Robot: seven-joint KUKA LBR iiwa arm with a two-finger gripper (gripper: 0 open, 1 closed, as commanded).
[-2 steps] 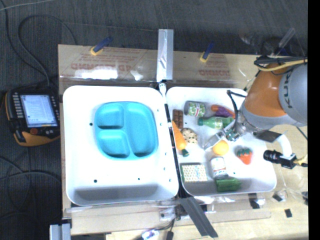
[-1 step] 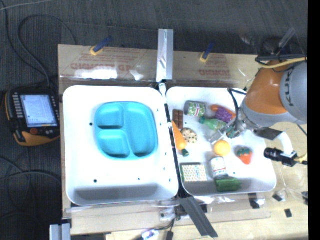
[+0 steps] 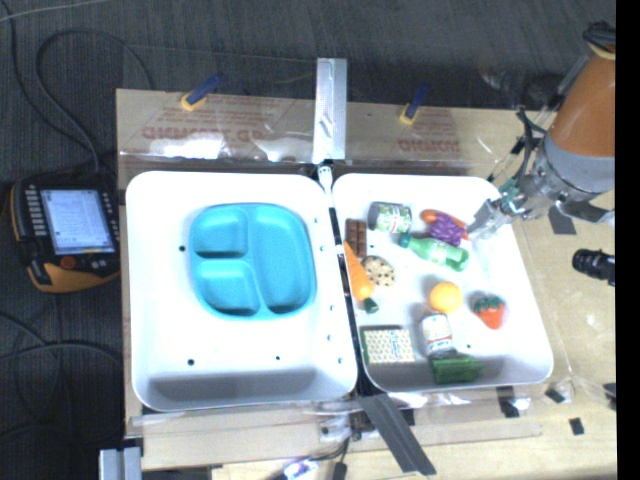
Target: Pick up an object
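The right bin (image 3: 520, 268) holds several small items: a can (image 3: 390, 216), a purple-and-red toy (image 3: 445, 225), a green bottle (image 3: 437, 252), a cookie (image 3: 377, 271), a carrot (image 3: 358, 280), an orange ball (image 3: 445, 296), a strawberry (image 3: 489, 310), a small jar (image 3: 436, 334), a checked packet (image 3: 387, 345) and a dark green block (image 3: 456, 369). My gripper (image 3: 490, 218) hangs over the bin's upper right part, just right of the purple-and-red toy. Nothing shows between its fingers.
The left bin (image 3: 150, 298) holds a blue divided tray (image 3: 250, 258). A handheld controller (image 3: 65, 230) lies off the bench at the left. The arm's orange band (image 3: 588, 108) rises at the right edge. Clips and a metal bar (image 3: 330, 108) sit along the back.
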